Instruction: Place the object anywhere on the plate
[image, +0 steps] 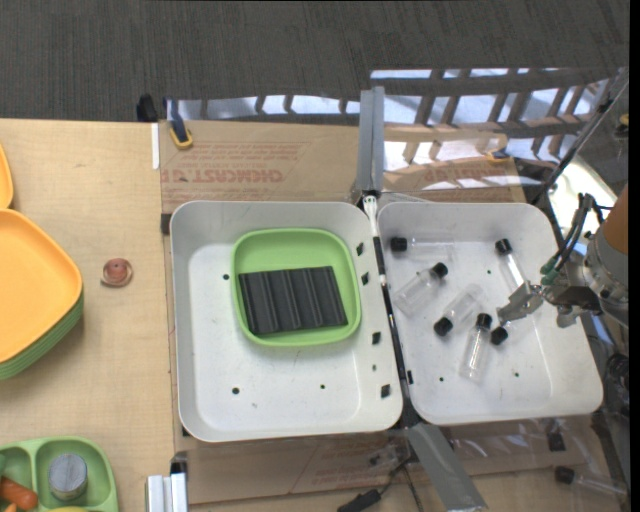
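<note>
Nearest, at the bench's left corner, a green compartment tray with a grey round piece in one section. Just past it, two shallow white bins side by side on the bench: left bin and right bin, touching along a black-hinged seam.

In the right bin, clear vials with black caps, scattered on the floor. Closest, one vial lying nearly lengthwise, cap pointing away. Near it, a loose-looking black cap. Further in, two more vials lying aslant near the bin's middle, then one toward the far right and one by the far left wall. All of them in the right bin, well apart from the plate.

Reaching in from the right, the grey arm, with the gripper low over the right bin, just beside the nearest vial's cap. Cannot tell whether released or clenched; nothing seen held.

In the left bin, toward its far half, the green plate, bearing a dark ribbed slab.

Left of the bins, stacked orange plates and a small reddish knob. Beyond, cardboard with red print, then a metal rack.
</note>
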